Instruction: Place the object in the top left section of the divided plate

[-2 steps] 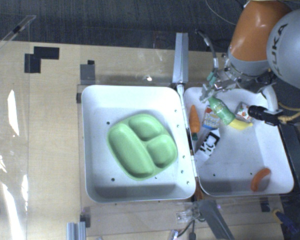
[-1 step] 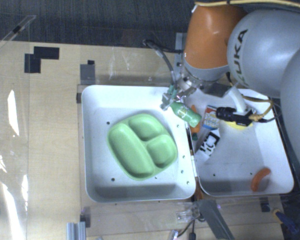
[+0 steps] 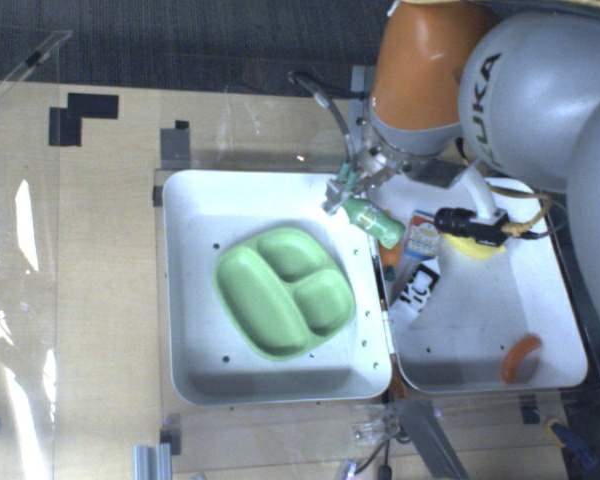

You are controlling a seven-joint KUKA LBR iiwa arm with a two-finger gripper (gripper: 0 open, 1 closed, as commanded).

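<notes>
**Green bottle held over the seam between the bins**

From where I stand, the green divided plate (image 3: 282, 290) sits in the middle of the left white bin (image 3: 195, 368), its two smaller sections on the side nearer the right bin and its long section on the far side from it. Up and to the right of the plate, the gripper (image 3: 348, 190) hangs low over the bin's upper right corner, and its fingers are clamped on the neck end of a small green bottle (image 3: 373, 220). The bottle tilts down and away from the plate, its body lying over the edge where the two bins meet. It is clear of the plate, not touching it.

Further right of the plate, in the right white bin (image 3: 480, 353), a boxy carton (image 3: 416, 268) with black-and-white print leans just beyond the bottle. A yellow object (image 3: 477, 243) with a black part across it lies past that, and an orange piece (image 3: 520, 356) rests well away, near that bin's lower right corner.
</notes>
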